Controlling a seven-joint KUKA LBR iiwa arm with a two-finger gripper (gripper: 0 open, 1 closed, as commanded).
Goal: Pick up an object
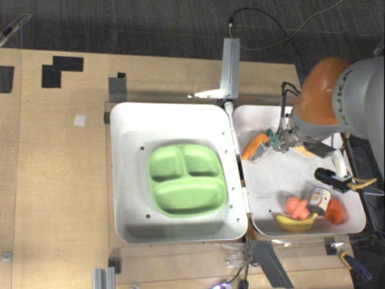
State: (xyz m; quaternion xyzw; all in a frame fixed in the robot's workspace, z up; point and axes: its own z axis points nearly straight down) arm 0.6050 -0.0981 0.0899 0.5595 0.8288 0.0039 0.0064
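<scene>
My gripper (pixel 275 141) hangs low over the upper part of the right bin (pixel 271 209), reaching in from the right. An orange carrot-shaped piece (pixel 255 145) lies at a slant just left of the gripper, close to the wall between the bins, and its right end meets the gripper tip. Whether the gripper has hold of it is unclear. At the bin's front right sit a pink toy (pixel 295 206), a yellow banana (pixel 295 223), a small white and dark can (pixel 319 198) and a red-orange ball (pixel 334 212).
The left bin (pixel 129 161) holds a green divided plate (pixel 187 178) in its middle. A metal post (pixel 231 71) stands behind the seam between the bins. A thin orange sliver (pixel 305 152) shows under the wrist.
</scene>
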